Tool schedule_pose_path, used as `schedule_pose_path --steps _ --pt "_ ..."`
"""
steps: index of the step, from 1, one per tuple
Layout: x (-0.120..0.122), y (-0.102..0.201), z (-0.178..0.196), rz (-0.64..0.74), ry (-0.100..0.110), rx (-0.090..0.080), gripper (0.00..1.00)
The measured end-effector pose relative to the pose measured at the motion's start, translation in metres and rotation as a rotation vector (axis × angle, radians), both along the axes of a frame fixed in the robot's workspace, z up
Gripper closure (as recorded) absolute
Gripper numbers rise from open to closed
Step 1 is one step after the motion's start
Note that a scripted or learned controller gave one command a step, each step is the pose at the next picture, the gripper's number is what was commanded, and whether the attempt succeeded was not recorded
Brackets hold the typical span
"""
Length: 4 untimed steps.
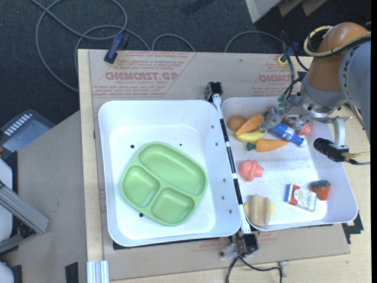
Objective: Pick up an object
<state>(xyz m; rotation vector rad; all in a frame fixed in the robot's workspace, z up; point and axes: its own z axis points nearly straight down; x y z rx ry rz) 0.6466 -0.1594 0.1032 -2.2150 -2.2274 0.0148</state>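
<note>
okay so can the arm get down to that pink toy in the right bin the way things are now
Probably yes. The pink toy lies alone on bare floor of the right bin, apart from the carrots and banana clustered under the gripper. Nothing lies over it; the divider wall beside it may crowd one finger.

A cluster of toy foods lies at the far end of the right bin (339,214): two orange carrots (250,124) (271,145), a yellow banana (251,137) between them, and a blue packet (287,132), possibly tilted, touching the nearer carrot.
</note>
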Motion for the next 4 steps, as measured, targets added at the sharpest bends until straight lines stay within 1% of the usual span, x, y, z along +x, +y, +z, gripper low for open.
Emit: schedule_pose_path --steps 2,3,4 --pt "0.004 -0.002 -0.002 0.002 0.016 0.010 0.00" --pt "0.009 0.001 -0.004 0.002 0.034 0.004 0.00" --pt "0.014 0.009 -0.012 -0.006 -0.002 0.002 0.00"
